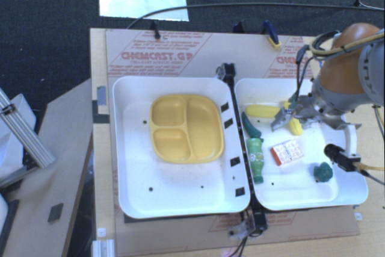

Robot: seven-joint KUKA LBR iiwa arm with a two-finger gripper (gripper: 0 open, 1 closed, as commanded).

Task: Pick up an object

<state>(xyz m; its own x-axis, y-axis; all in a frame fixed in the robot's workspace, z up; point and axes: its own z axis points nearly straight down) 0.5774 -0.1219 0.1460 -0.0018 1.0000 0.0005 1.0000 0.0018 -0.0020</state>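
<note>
Near edge first, right bin (343,194): dark green lumpy item (323,172) at approx 5 o'clock of that bin, loose, nothing touching it. Just inboard, a small red/white box (286,152) lies flat near bin centre. Along the divider at 8–9 o'clock, a green bottle (256,157) lies on its side, w/ a dark green curved piece (249,124) just above it; both hug the wall, prob. awkward to approach from the left.

Left bin (129,189): yellow divided plate (186,129) sits flat in the middle, well apart from the arm, not in play.

Further back in the right bin, 11–12 o'clock: a yellow banana-like piece (263,111) lies crosswise, and a small yellow object (295,126) sits right at the gripper (287,120). Tool hangs low over that spot, arm coming in from 3 o'clock. Can't tell whether it's spread or closed, or whether it has anything; tips are too small and muddled w/ the yellow bits.

Judgement: likely target is that small yellow object or the banana piece. They're close together, so nudging one while going for the other is the risk. Box is near too.
</note>
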